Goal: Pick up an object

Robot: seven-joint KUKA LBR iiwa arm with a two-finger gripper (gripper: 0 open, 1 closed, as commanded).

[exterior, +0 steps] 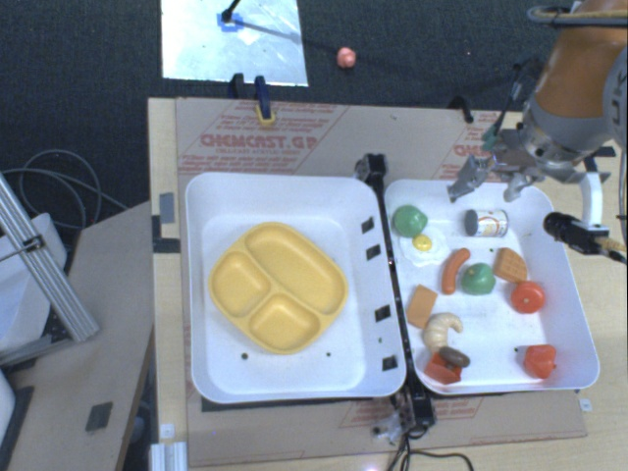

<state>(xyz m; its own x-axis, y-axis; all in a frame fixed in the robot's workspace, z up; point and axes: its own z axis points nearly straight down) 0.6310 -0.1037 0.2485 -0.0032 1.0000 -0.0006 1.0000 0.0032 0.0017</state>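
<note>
Two shallow white plastic bins are sitting side by side on the bench. The left bin [206, 214] is carrying a single thing: a yellow plastic plate with three compartments [279, 287], lying flat at the middle of the bin, none of its compartments holding anything.

The right bin [574, 346] is holding all the small toy foods. Near its far left corner a green round ball-like piece [409, 221] is resting, with a white fried egg with a yellow yolk [424, 245] just beside it toward the near side. Near the far edge a small grey-ended cylindrical can [486, 224] is lying on its side. At the middle an orange sausage [454, 270] is lying tilted, a second green rounded piece [478, 280] just beside it, and a tan waffle-like square [509, 265] next to that. A red tomato-like ball [528, 297] is sitting toward the right edge. Along the left edge an orange wedge [422, 305] is lying, with a pale curved piece [443, 329] below it. At the near left corner a dark brown and red piece [446, 364] is resting, and a red pepper-like piece [539, 361] is sitting near the near right corner.

The grey two-finger gripper [500, 177] is hanging over the far edge of the right bin, above and apart from the can, its fingers [466, 182] spread apart and gripping nothing.
</note>
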